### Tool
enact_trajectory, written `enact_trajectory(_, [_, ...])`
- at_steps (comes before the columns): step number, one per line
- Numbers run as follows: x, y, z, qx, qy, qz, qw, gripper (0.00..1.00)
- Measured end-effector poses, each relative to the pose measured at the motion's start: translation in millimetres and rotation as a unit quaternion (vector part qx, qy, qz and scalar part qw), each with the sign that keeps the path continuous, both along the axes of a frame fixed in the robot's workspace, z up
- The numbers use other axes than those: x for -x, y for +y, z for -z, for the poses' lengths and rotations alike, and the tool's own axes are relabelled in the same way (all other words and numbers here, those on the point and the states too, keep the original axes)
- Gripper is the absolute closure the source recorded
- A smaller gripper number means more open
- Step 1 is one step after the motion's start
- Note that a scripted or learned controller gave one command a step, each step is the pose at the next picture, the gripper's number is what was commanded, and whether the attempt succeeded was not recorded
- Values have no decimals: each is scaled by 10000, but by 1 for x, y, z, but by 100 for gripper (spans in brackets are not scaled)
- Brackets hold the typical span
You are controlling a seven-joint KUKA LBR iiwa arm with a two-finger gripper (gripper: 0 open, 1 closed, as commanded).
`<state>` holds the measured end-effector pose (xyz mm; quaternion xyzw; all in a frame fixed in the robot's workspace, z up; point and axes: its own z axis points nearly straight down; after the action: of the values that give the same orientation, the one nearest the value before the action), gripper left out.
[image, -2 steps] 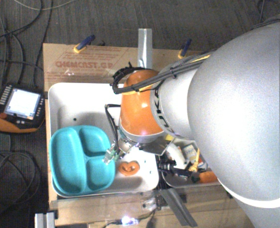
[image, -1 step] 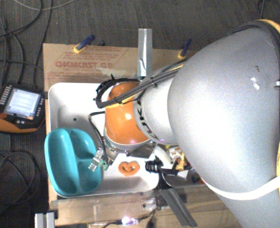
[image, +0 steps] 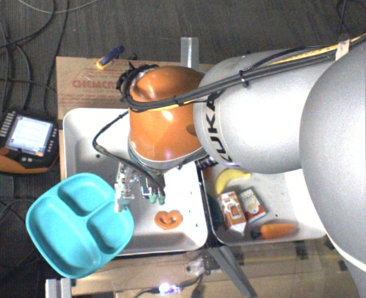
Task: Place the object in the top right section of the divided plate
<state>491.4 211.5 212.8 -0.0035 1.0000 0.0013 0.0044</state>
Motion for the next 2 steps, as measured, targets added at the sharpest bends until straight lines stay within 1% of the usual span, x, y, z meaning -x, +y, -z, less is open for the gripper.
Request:
enact_trajectory(1, [-5,21,-148,23,29,-900,9959,100])
enact_trajectory(2, [-90,15,-221,24,20,-1565,9877,100])
